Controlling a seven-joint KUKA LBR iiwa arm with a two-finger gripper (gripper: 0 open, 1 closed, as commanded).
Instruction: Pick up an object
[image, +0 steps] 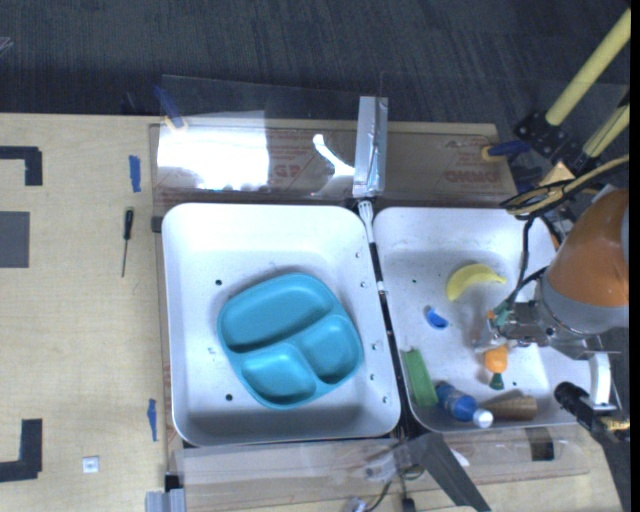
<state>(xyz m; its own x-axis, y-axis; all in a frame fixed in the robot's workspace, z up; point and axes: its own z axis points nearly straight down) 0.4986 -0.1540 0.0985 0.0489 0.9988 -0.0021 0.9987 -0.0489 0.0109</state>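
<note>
The grey arm with its orange band (592, 262) reaches in from the right and hangs over the right-hand shallow white bin (400, 235). Its two-finger pincer (503, 328) sits low above the bin floor, but the view is too small and cluttered there to tell whether it is wide, narrow or closed on anything.

Just below the pincer lies a small orange carrot-shaped toy (496, 364), very close to the fingertips; whether they touch cannot be made out. Up and to the left of the pincer lies a yellow banana-shaped toy (473, 279), curved, near but apart from it. Further left of the pincer is a small blue piece (437, 319). Below the pincer, along the bin's near wall, lie a brown cork-like cylinder (514, 406), a blue bottle with a white cap (463, 406) and, left of that, a green stick-shaped object (417, 378).

Well to the pincer's left, in the left-hand white bin (190, 300), rests a blue plastic tray with three compartments (289, 338).
</note>
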